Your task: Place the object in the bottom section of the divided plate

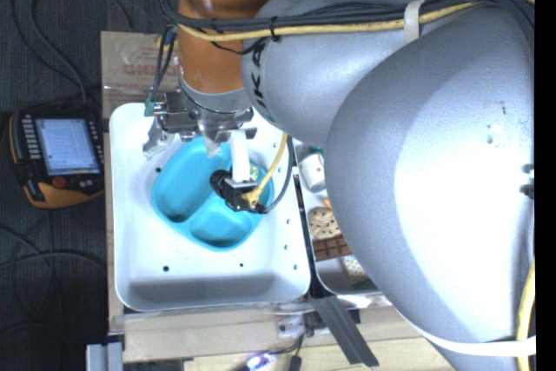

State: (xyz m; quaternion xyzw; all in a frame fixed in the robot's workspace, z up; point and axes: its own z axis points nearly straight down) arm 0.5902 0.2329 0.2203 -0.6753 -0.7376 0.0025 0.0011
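Note:
A blue divided plate point(195, 200) lies in the left white bin point(139, 274), filling its middle. My gripper point(207, 133) hangs over the plate's far part, below the orange wrist band point(217, 22), and its body hides what is beneath it. No object shows on the bare parts of the plate, whose near sections look bare.
The big grey arm covers most of the right bin point(323, 281). In the strip of that bin still visible lie a white item point(311, 174), a round cookie-like piece point(323, 223) and a brown bar point(330, 248). A teach pendant point(56, 152) sits left of the bench.

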